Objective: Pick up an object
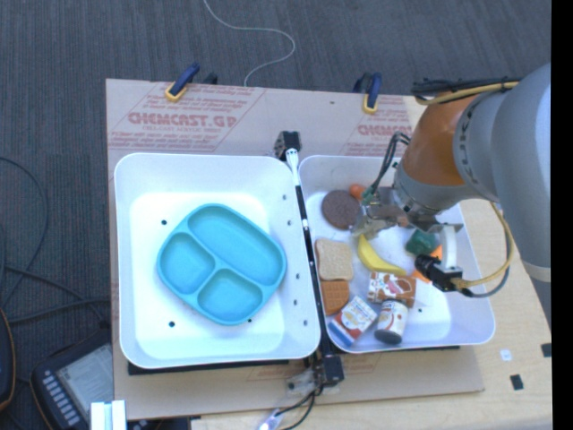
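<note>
Camera view is showing a cardboard-topped bench (224, 124) sitting on grey carpet (89, 25), carrying two white bins; one blue divided plate (221, 263) is lying in the left bin (134, 173). The gripper (383, 211) is hovering beside one yellow banana (376, 256) mid right bin (474, 316); its grip cannot be told.

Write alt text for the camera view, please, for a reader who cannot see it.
A grey and orange robot arm reaches into the right bin, crowded with toy food including a banana. The left bin holds a blue divided plate.

A blue three-compartment plastic plate (221, 263) lay in the left shallow white bin (134, 186); a yellow toy banana (376, 256) lay in the right shallow white bin (474, 325), beside a square toast slice (335, 260)
</note>
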`<control>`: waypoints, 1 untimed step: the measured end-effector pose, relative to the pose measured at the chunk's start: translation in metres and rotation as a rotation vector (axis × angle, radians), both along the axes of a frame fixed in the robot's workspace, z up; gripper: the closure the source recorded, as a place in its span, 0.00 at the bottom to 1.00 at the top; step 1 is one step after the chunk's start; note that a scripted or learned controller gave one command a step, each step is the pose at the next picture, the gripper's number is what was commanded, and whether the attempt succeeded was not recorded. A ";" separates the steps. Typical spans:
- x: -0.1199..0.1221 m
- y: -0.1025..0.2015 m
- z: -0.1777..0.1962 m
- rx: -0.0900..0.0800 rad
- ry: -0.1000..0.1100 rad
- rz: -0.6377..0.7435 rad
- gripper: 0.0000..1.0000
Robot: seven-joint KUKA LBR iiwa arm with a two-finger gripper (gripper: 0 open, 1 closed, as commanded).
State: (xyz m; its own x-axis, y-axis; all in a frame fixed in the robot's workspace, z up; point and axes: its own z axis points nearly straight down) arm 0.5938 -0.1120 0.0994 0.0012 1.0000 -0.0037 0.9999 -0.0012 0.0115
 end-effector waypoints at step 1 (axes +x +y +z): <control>0.021 0.063 0.173 0.003 0.009 0.003 1.00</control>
